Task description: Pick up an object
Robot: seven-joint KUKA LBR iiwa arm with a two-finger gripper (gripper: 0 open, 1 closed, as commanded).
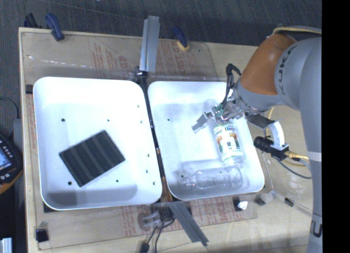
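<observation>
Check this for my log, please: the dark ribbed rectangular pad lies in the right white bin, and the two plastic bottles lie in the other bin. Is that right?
Not quite. The camera view shows the dark ribbed rectangular pad in the left white bin. The two bottles, a labelled white plastic one and a clear plastic one, lie in the other bin, the right white bin, where the gripper is.

Wooden bench [82,49], pale top with faint red print, set on dark carpet. Two white bins rest side by side on it: left bin [49,90], right bin [164,96], rims touching at centre. Blue clamps [53,26] grip the far edge. Grey bar [149,44] lies upright above the bins' seam.
</observation>
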